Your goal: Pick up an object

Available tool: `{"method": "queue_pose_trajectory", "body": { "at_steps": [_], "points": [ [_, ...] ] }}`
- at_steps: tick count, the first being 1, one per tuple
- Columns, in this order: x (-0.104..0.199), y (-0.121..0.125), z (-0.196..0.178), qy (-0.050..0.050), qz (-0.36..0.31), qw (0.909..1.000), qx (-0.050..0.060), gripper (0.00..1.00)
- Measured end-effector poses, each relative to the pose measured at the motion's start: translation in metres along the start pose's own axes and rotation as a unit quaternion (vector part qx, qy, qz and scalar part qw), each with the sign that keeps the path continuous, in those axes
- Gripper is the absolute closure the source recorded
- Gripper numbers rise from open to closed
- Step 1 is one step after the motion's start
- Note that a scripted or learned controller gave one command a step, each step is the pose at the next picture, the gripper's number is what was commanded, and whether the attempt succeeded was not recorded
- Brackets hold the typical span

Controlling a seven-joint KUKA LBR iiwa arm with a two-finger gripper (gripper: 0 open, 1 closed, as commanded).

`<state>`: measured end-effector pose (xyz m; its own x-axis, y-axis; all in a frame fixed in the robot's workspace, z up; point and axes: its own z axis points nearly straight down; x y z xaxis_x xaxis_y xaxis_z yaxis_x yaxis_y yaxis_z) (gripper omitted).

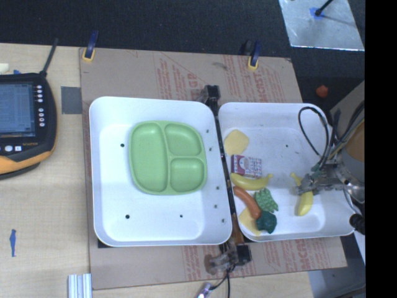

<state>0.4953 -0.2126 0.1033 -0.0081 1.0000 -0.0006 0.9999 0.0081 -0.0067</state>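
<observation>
From the overhead camera view, the two-finger gripper [308, 183] is seen low in the right-hand shallow white bin [279, 113], close to its right wall, directly over a small yellow banana-shaped plastic toy [304, 203]. Whether the toy is clamped cannot be told; the metalwork and cables blur together there. The toy is judged light, stiff and smooth, so a hold across its narrow middle is advised, since the curved ends could slip. The bin's right wall lies just beside it, leaving little room on that side. Bare floor is open toward the bin's centre. A cluster of toy food [253, 194] sits well apart on the left. A green divided plate [167, 158] occupies the left-hand bin [108, 166].
</observation>
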Motion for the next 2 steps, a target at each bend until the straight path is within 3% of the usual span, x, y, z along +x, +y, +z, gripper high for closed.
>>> {"method": "queue_pose_trajectory", "body": {
  "at_steps": [1,2],
  "points": [
    [0.124,0.042,-0.089,0.001,0.001,1.0,-0.002,1.0],
    [0.178,0.052,-0.12,0.001,0.002,1.0,-0.002,1.0]
  ]
}}
